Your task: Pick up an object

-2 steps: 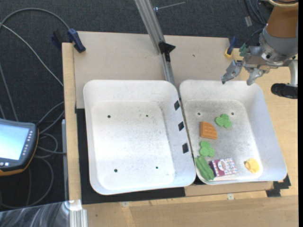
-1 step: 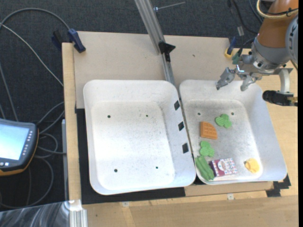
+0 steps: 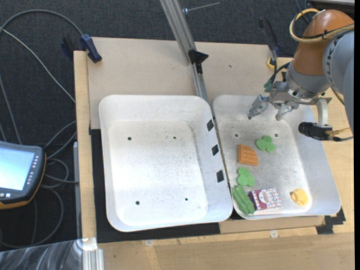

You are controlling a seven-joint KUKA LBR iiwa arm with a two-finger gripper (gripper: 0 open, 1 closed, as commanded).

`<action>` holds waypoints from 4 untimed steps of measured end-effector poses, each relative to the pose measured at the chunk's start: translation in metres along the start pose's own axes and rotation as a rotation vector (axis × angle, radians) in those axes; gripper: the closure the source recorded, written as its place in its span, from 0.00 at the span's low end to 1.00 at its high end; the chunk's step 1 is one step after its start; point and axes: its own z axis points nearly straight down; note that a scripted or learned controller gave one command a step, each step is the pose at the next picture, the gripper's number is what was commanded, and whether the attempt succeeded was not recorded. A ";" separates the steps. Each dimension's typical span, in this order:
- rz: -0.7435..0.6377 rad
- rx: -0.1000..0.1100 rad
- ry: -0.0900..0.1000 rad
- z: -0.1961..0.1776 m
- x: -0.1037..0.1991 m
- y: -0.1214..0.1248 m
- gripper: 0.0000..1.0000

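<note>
In the right bin [image 3: 315, 167], six small things are lying loose. A green piece [image 3: 266, 144] is sitting nearest the far edge, with an orange waffle [image 3: 247, 154] just beside it toward the left wall. Another green piece [image 3: 245, 177] is lying below the waffle, and a longer green one [image 3: 243, 199] is resting against the near-left corner, touching a pink packet [image 3: 265, 198] on the near edge. A yellow piece [image 3: 300, 196] is sitting apart in the near-right corner. The gripper [image 3: 268, 111] is hanging over the bin's far edge, above the first green piece and clear of it; its two fingers are spreading apart with nothing between them. The grey arm [image 3: 337, 55] with its orange band [image 3: 318, 38] is reaching in from the right. The left bin [image 3: 112, 117] is lying beside the right one, their walls touching. Both bins are resting on the bench [image 3: 140, 66], where a metal pole [image 3: 180, 32] is slanting toward the far edge.
</note>
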 end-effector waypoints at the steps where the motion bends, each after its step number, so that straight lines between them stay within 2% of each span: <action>1: -0.001 -0.011 -0.002 -0.017 0.000 0.003 1.00; 2: -0.001 -0.017 -0.003 -0.080 0.003 -0.002 1.00; 3: -0.001 -0.017 -0.003 -0.128 0.003 0.000 1.00; 4: -0.006 -0.007 0.002 -0.127 0.067 -0.013 1.00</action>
